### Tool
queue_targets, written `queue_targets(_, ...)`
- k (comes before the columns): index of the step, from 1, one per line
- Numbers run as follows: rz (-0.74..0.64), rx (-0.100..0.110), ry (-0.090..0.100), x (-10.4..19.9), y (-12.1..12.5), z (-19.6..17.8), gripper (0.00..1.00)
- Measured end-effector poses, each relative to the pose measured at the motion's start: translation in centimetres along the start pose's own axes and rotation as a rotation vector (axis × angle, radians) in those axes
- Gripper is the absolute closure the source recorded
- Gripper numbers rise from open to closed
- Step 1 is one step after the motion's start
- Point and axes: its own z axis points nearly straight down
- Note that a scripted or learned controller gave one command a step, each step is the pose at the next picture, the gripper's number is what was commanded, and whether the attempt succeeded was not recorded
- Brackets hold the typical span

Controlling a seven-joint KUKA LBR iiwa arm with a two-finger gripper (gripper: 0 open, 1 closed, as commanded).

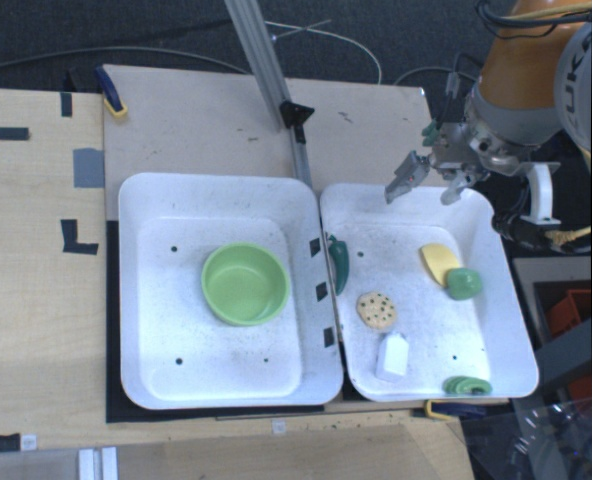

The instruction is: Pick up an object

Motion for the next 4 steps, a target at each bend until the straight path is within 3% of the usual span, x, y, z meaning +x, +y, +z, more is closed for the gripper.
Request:
queue_targets(1,0.0,0.0,0.0,0.0,0.0,0.0,0.0)
queue_targets(2,0.001,0.006,0.0,0.7,-0.2,6.2,0.0)
queue_targets(4,0.002,0.005,-0.001,-0.7,-0.4,16.5,0.0)
